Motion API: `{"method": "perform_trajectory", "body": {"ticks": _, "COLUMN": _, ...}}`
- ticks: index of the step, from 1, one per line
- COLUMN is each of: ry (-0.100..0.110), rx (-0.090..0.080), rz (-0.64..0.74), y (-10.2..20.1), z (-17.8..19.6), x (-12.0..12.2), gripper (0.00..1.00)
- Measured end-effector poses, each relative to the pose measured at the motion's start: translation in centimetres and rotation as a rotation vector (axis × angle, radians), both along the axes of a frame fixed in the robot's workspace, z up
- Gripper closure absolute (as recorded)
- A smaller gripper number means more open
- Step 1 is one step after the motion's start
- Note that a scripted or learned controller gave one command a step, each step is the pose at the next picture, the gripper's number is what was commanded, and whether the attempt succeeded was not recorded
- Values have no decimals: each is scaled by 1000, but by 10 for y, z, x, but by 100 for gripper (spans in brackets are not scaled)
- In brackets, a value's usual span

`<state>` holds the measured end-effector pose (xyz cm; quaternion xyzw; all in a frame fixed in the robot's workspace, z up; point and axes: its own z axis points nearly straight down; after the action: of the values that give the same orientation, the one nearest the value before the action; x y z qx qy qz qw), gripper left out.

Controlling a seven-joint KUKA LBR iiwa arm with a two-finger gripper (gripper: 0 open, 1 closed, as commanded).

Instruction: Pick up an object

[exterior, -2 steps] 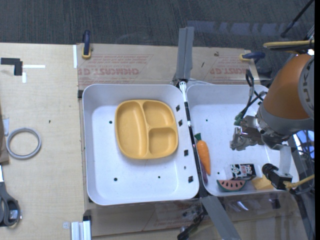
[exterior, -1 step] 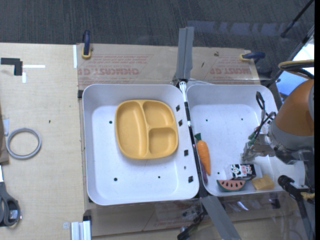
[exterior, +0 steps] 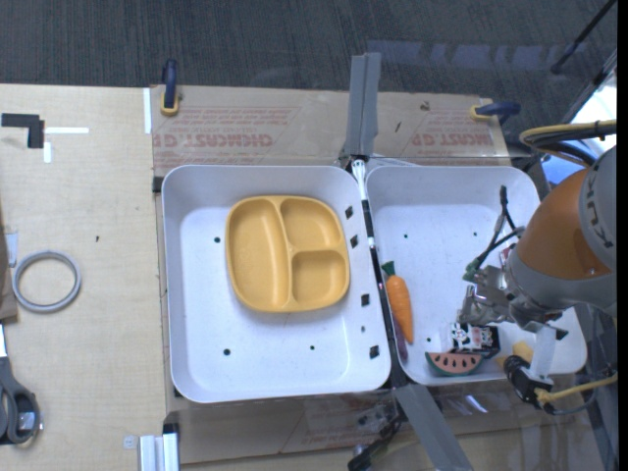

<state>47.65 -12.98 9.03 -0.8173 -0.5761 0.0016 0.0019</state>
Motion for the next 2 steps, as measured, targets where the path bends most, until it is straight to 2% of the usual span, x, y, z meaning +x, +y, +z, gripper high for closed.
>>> {"method": "perform_trajectory", "body": {"ticks": 1, "ry": -2, "rx": -1, "rz": 219, "y": -77, "z": 1, "x": 0, "gripper": 100}}
{"method": "perform_trajectory", "body": {"ticks": 2, "ry": 0, "rx": 0, "rz": -98, "y": -43, "z": 0, "x": 0, "gripper": 100}}
